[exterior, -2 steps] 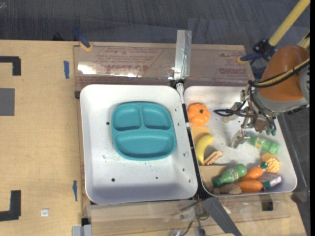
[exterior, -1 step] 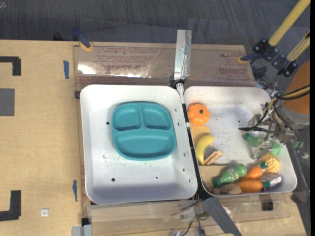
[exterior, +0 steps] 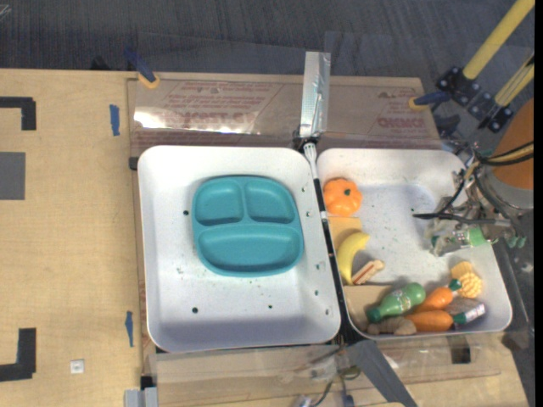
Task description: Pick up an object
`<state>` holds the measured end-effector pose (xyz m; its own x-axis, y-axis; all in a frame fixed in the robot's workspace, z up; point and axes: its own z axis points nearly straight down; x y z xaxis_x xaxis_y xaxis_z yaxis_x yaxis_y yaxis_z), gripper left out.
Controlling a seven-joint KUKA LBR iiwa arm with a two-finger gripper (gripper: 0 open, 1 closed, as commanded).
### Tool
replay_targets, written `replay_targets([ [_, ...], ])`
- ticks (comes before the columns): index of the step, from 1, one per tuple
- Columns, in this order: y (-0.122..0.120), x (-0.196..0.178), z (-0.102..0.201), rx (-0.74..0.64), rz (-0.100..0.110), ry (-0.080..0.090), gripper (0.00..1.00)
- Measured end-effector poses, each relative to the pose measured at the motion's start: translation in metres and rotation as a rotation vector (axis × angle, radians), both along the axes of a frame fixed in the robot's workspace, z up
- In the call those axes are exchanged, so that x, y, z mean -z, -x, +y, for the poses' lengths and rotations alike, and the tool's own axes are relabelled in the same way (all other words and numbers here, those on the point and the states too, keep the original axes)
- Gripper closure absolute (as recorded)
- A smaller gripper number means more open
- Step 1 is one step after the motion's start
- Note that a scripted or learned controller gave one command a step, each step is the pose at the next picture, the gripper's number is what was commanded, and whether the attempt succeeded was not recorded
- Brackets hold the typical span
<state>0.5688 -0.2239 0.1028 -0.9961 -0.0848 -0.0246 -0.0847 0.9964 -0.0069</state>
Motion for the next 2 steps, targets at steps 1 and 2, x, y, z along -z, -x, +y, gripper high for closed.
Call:
replay_targets([
  [1,-0.055,0.014,0.031,-0.151,0.014,-0.001,1.00],
  [2,-0.068,0.014,0.016,-0.415,0.013,0.004,1.00],
])
